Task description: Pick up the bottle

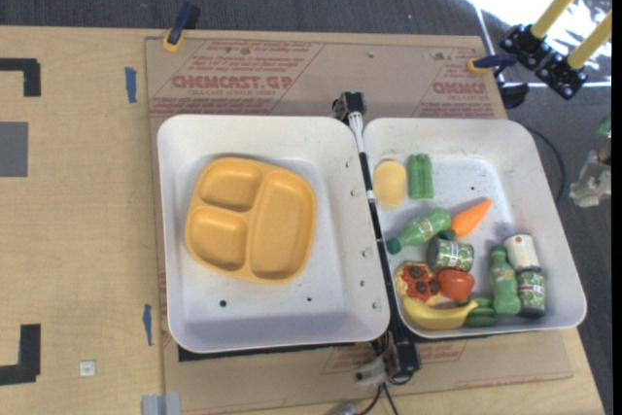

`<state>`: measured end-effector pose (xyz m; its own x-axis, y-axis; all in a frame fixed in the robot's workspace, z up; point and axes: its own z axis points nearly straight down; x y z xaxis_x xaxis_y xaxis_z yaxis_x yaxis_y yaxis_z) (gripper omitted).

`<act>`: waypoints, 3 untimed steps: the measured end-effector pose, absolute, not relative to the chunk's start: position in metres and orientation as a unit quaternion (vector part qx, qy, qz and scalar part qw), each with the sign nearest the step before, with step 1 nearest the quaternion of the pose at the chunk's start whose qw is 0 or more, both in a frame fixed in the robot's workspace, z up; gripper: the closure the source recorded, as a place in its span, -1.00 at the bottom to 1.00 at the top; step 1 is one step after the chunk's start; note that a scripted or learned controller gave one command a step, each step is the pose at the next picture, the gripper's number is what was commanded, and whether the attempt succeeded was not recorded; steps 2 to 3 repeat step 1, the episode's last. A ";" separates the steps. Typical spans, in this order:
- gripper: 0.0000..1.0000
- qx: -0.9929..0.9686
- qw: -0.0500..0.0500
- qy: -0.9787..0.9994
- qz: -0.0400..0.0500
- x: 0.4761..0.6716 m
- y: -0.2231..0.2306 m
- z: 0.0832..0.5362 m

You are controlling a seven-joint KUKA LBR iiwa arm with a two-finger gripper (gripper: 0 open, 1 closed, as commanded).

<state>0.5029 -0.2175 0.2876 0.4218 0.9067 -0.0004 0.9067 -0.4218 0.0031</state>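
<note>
A green bottle (pixel 421 230) lies on its side in the middle of the right bin (pixel 491 172), its neck pointing left. Another green bottle (pixel 503 284) lies by the bin's near right corner. Beside it are a small bottle with a white body and red label (pixel 522 252) and a dark jar (pixel 532 293). All of these rest among toy foods.
The right bin also holds a green can (pixel 450 255), carrot (pixel 471 216), pale yellow lemon (pixel 390 182), green vegetable piece (pixel 419 176), pizza slice (pixel 416 279), red pepper (pixel 456 284) and banana (pixel 439 314). A yellow divided plate (pixel 251 218) sits in the left bin (pixel 185 151).
</note>
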 end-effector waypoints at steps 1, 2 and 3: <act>1.00 0.893 -0.002 0.450 -0.001 0.530 -0.205 0.229; 1.00 0.893 -0.002 0.450 -0.001 0.530 -0.205 0.229; 1.00 0.893 -0.002 0.450 -0.001 0.530 -0.205 0.229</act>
